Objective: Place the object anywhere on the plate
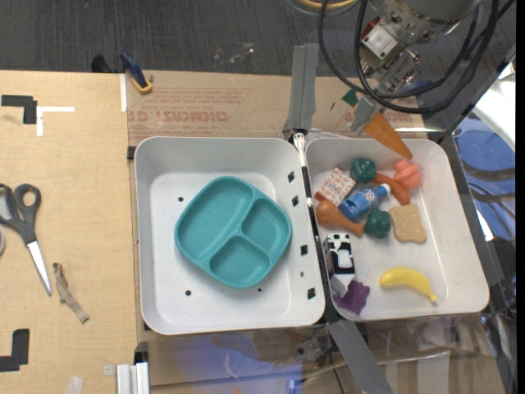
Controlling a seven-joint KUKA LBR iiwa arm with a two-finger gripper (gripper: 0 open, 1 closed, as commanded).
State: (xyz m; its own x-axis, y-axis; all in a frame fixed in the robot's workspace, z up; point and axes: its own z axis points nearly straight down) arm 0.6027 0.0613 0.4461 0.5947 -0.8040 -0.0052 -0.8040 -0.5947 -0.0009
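1. Camera view, left bin: a shallow white plastic bin is recorded holding a teal three-compartment plastic plate, set at a slant near the bin's middle. Nothing is seen lying on the plate.
2. Camera view, right bin: a second shallow white bin is listed with its contents: a yellow plastic banana, a tan toast-shaped slice, a small blue bottle with a white cap, a salmon-pink toy, two dark green rounded pieces, a purple toy, a black-and-white block and a patterned white cube.
3. Camera view, arm: the claw is seen above the right bin's far edge. An orange cone-shaped piece hangs just below it; whether it is gripped, and how far the claw is open, cannot be told.
4. Surface: grey-handled scissors are noted on the cardboard-covered surface, well apart from the bins.
5. Handling advice: if the cone is carried, it is best moved leftward over the divider, kept high, and released low over a plate compartment so it does not roll off.
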